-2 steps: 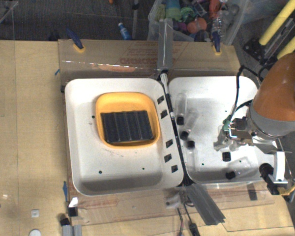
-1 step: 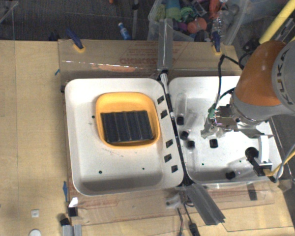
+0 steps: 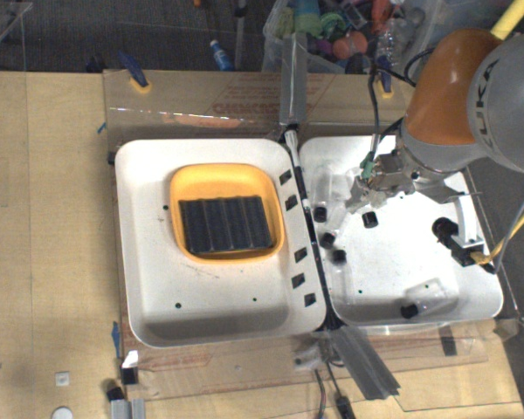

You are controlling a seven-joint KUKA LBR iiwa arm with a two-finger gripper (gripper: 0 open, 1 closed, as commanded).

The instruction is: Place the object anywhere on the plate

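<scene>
Dark grey ribbed rectangular block [image 3: 225, 224], flat with parallel lengthwise grooves, lies centred on the yellow-orange rounded-square plate [image 3: 185, 186] in the left white bin [image 3: 148, 286]. End effector [image 3: 373, 184] hovers over the right white bin [image 3: 419, 260], near its far edge; finger state cannot be told.

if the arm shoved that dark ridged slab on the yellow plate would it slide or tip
Probably slide, not tip: the dark ridged slab lies flat and low on the yellow plate. Its straight ridges suggest it is stiff. The plate's raised rim would likely stop it.
</scene>
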